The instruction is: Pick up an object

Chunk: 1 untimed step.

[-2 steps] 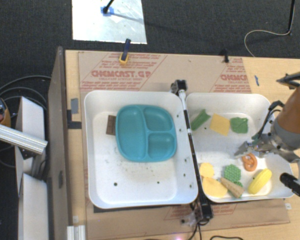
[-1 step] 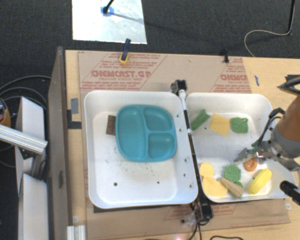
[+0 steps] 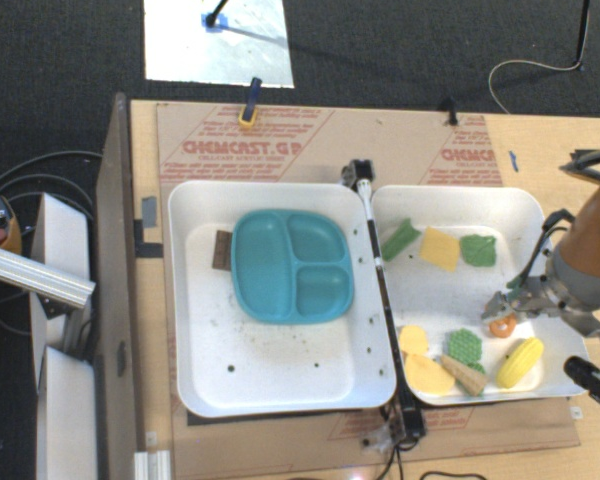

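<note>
Honestly, the gripper (image 3: 507, 310) sits low right over the orange piece (image 3: 501, 327), next to the corn (image 3: 519, 361), probably lining up a grab; can't tell its state.

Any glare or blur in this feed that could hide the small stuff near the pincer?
Camera view: lighting even, soft shadows; the white right bin is bright but not blown out; the pincer and the small orange piece look soft and low in detail, with blurred edges.

The hand (image 3: 507, 313) hovers over an orange piece (image 3: 501, 327) in the right bin (image 3: 525, 206).
</note>
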Each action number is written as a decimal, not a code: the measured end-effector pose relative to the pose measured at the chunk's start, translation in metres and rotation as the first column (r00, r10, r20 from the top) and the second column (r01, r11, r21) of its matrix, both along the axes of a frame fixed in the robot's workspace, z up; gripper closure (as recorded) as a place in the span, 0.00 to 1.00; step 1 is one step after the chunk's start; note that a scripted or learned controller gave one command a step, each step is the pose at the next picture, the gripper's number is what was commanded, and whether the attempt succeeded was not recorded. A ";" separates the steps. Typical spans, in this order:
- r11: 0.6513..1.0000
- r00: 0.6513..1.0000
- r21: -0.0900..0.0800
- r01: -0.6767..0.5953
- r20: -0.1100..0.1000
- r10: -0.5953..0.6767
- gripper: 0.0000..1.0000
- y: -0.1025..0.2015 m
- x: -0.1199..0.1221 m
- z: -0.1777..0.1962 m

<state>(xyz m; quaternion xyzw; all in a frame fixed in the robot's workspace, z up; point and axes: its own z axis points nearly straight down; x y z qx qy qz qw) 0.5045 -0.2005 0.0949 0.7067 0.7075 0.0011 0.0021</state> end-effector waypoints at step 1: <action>1.000 1.000 -0.001 -0.008 0.005 0.008 1.00 0.032 0.071 0.063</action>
